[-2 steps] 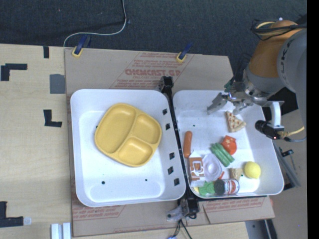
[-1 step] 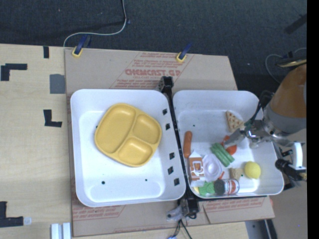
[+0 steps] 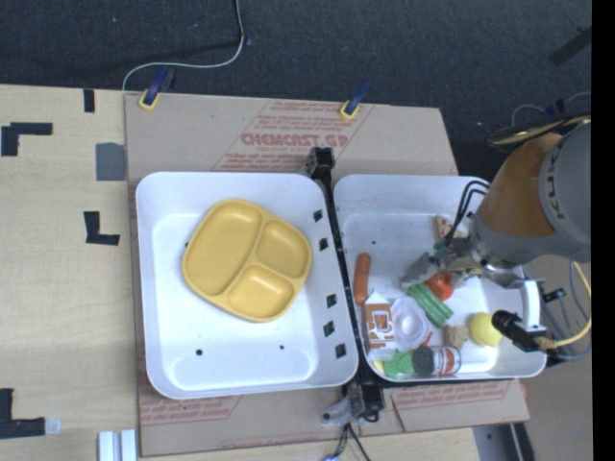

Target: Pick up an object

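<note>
Two white bins side by side. Pincer (image 3: 426,275) low in the right bin (image 3: 404,195); jaw state cannot tell. Red object (image 3: 441,285) just beside its tip, green piece (image 3: 431,304) below it, sausage (image 3: 361,277) to its left, yellow tray (image 3: 248,258) well left.

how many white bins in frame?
2. Left bin holds the yellow divided plate; right bin holds the small food items, with the gripper reaching into it.
</note>
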Available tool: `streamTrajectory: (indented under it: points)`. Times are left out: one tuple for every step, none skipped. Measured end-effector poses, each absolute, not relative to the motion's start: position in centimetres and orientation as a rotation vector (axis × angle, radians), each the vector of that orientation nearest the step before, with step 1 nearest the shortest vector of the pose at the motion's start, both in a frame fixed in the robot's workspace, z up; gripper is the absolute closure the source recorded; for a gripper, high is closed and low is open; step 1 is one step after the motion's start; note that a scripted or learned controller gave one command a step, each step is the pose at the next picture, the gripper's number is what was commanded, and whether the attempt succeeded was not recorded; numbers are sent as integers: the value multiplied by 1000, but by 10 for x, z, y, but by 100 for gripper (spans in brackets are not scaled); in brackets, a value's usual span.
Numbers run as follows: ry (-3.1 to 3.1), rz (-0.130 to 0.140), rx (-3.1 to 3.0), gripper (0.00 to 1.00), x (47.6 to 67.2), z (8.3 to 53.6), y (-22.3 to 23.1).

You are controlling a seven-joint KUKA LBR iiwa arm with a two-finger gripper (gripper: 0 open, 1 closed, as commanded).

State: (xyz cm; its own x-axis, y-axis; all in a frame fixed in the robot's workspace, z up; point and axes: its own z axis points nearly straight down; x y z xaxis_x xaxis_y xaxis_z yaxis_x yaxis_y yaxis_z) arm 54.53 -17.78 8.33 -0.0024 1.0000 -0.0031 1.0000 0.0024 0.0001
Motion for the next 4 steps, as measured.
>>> streamTrajectory:
  points:
    - [2217,2,2215,100,547,97,-179]
    - [2226,9,2208,100,632,86,-126]
    - [2223,4,2217,0,628,86,-129]
    - [2222,4,2218,0,643,86,-151]
